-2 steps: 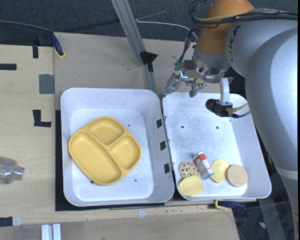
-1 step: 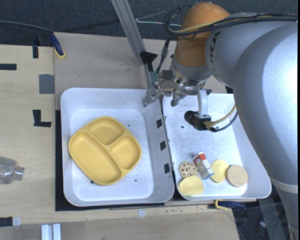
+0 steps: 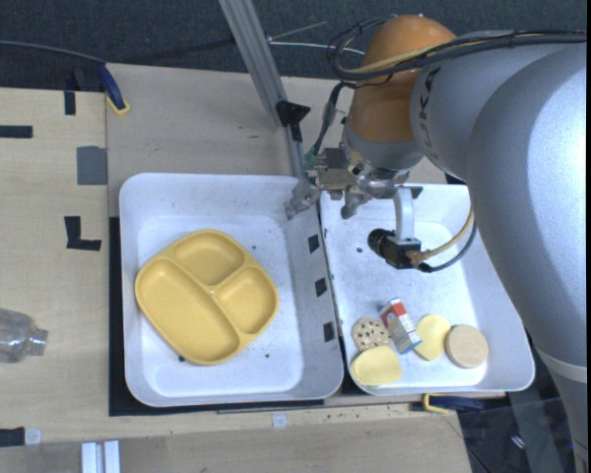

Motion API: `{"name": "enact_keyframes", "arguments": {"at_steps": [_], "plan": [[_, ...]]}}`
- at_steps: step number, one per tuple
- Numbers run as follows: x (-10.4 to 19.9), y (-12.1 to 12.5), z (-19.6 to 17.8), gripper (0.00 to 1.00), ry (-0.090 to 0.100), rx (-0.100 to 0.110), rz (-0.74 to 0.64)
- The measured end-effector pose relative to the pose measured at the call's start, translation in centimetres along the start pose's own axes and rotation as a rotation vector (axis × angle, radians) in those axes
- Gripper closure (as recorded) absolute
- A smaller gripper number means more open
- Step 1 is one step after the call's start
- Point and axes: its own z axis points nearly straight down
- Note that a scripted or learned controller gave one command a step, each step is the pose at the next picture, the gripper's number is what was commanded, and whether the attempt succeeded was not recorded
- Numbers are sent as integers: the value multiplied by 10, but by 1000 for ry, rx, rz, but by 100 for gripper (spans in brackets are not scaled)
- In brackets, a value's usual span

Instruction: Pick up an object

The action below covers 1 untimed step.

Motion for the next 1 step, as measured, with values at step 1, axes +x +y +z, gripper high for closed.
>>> {"name": "enact_keyframes", "arguments": {"at_steps": [1], "plan": [[-23, 37, 0, 0, 1, -5, 0]]}}
